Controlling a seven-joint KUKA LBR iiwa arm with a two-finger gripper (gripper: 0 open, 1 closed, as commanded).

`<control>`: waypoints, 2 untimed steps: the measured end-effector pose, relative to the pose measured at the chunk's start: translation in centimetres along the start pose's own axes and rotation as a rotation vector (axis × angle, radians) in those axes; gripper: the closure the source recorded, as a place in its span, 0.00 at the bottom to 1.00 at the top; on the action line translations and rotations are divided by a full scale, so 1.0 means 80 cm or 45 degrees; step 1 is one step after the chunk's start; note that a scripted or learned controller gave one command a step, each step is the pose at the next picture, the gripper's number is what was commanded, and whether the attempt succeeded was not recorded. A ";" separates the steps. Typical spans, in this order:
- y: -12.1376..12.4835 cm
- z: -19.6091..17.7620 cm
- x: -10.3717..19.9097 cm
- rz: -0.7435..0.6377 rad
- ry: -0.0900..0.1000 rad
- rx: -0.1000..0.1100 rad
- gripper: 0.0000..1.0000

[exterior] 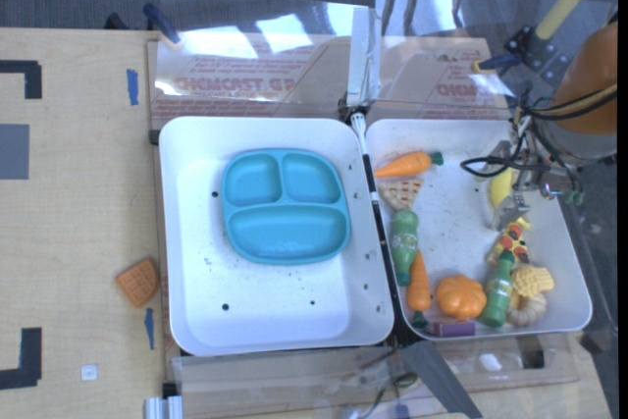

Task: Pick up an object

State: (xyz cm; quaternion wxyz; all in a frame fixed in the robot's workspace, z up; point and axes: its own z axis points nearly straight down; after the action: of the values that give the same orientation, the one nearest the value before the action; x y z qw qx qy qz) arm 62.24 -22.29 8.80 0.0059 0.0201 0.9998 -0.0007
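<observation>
So the toy food's all dumped loose in the right bin (pixel 574 255), probably so any piece is fair game. Nearest the camera: an orange pumpkin-ish thing (pixel 459 295), a green bottle (pixel 497 292), and corn (pixel 531 282). Further back, a yellow banana (pixel 501 190) sits just beside the gripper (pixel 527 186), which hangs low over that far corner. Can't tell how its grip stands. Blue plate (pixel 286 208) sits in the left bin (pixel 186 240).
</observation>
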 end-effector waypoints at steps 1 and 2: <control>0.000 -0.019 -0.006 -0.001 -0.021 0.005 1.00; 0.001 -0.018 -0.005 -0.001 -0.018 0.004 0.00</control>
State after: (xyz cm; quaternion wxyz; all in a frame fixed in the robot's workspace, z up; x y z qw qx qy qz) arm 62.65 -22.26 10.25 0.0130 0.0195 0.9997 -0.0025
